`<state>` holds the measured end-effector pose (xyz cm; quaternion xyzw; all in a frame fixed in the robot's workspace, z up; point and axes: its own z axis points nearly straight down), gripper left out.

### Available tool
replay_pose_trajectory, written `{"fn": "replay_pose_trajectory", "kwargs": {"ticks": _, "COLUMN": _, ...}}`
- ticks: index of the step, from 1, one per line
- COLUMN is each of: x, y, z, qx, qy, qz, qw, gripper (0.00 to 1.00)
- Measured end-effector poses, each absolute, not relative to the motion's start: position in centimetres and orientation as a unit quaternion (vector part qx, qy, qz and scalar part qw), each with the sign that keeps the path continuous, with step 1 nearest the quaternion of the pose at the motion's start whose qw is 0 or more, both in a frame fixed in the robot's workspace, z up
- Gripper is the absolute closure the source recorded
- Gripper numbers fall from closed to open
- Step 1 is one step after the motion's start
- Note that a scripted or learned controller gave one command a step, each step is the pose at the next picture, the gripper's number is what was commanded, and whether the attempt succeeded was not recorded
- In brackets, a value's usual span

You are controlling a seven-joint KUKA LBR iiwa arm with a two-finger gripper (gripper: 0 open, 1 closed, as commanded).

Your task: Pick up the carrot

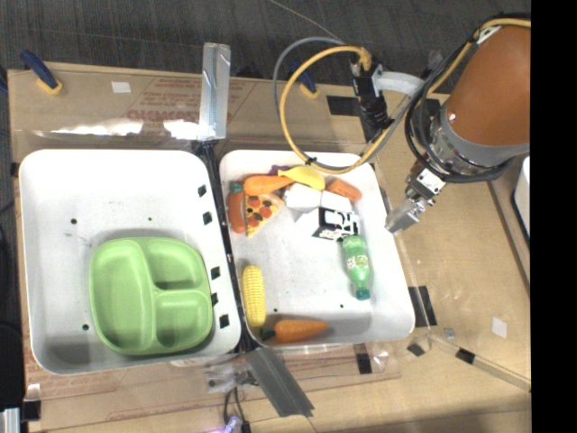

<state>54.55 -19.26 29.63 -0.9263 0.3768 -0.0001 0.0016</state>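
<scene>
my claw (407, 213) hangs just outside the right bin (389, 269), off its rim at about two o'clock from the bin's middle, over the bare bench (469, 278). whether it is released or clenched i cannot tell from this angle; nothing shows in it.

the carrot (297, 330) lies on its side along the near wall of the right bin, at about six o'clock, well apart from my claw. just beside it at nine o'clock, an ear of corn (254, 294) lies along the bin's left wall. a green bottle (356, 264) lies toward three o'clock of the bin's middle. up at twelve o'clock sits a huddle of toy food: a pizza slice (249, 209), a banana (305, 177), and a black and white packet (335, 222).

the left bin (54, 197) holds a green divided plate (151, 292).
</scene>
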Motion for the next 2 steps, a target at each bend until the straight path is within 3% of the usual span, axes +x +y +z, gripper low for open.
{"fn": "replay_pose_trajectory", "kwargs": {"ticks": 1, "x": 60.7, "y": -14.7, "z": 29.2, "qx": -0.939, "qy": 0.344, "qz": 0.0013, "qw": 0.002, "gripper": 1.0}}
{"fn": "replay_pose_trajectory", "kwargs": {"ticks": 2, "x": 49.1, "y": -12.5, "z": 29.4, "qx": -0.967, "qy": 0.255, "qz": 0.0005, "qw": 0.001, "gripper": 1.0}}
